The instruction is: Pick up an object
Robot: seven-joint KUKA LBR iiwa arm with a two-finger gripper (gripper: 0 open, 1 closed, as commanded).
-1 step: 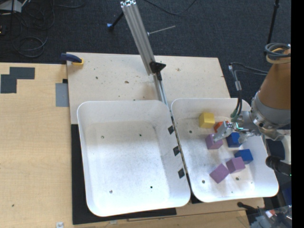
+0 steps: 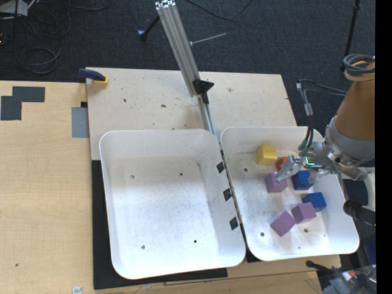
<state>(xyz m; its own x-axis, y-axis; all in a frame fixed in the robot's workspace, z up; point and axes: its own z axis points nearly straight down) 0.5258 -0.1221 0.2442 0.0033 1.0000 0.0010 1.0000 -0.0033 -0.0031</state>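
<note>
My gripper (image 2: pixel 294 168) hangs low in the right bin (image 2: pixel 343 248), among several blocks. Just to its left lies a purple block (image 2: pixel 275 183), and a blue block (image 2: pixel 301 180) lies right under it. A small red piece (image 2: pixel 282 162) pokes out at its upper left, beside a yellow block (image 2: pixel 266 154). Nearer the front lie another blue block (image 2: pixel 315 200) and two purple blocks (image 2: pixel 304 212) (image 2: pixel 283 223). Whether anything sits inside the gripper is hidden by its own body.
The left bin (image 2: pixel 107 164) adjoins the right one along a shared rim with black clips (image 2: pixel 227 194). A slanted aluminium post (image 2: pixel 181 48) rises behind the bins. The arm's orange band (image 2: pixel 358 112) fills the right side.
</note>
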